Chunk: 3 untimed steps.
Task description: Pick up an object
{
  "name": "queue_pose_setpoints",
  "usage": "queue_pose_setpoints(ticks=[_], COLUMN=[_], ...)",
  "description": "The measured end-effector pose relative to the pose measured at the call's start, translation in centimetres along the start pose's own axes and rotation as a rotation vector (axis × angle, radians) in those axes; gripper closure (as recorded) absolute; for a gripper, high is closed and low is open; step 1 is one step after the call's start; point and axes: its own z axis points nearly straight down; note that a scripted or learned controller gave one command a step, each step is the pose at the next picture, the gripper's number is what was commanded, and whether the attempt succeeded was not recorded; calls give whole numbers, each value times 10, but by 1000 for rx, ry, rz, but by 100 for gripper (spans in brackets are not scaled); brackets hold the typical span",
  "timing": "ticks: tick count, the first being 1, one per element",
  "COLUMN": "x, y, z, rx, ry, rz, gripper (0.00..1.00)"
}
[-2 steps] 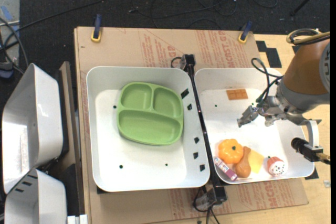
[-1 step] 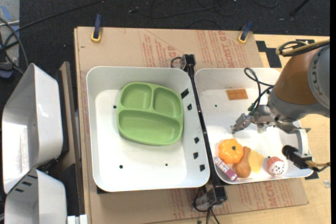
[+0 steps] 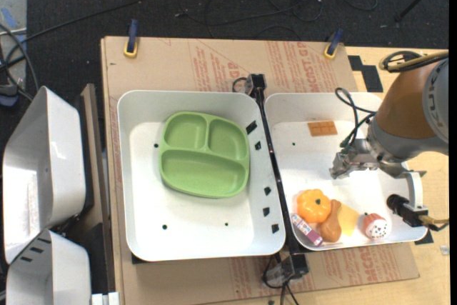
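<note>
1. Bench: a brown cardboard sheet covers the work surface, pinned at its upper edge by two yellow clamps, one toward the upper left and one toward the upper right of the frame.
2. Left bin: a shallow white bin occupying the centre-left of the frame. It holds a green divided plate, lying flat in the upper middle of the bin with its three compartments facing up.
3. Right bin: a shallow white bin at centre-right, set just beside the left bin along a dark dividing seam. An orange tag lies flat near its upper wall.
4. Candidate objects, all clustered at the lower edge of the right bin: an orange toy pumpkin; a brown drumstick-shaped piece touching the pumpkin's right side; a pale yellow piece just behind the drumstick; a small purple-and-white item below the pumpkin; a red-and-white spotted ball further right.
5. Arm: grey with an orange section, entering from the right of the frame over the right bin.
6. Gripper: low over the middle of the right bin, above and right of the pumpkin, apart from the cluster. Finger spread cannot be determined (the wrist body obscures it); no object is visible in its grasp.
</note>
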Motion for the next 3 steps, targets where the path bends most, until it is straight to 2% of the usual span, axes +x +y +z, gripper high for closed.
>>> queue_pose_setpoints(ticks=[1,3], x=[-11,-1], y=[4,-9], z=[-54,-165], rx=[-6,-6], ry=[-3,-2], rz=[0,-6], gripper=[100,100])
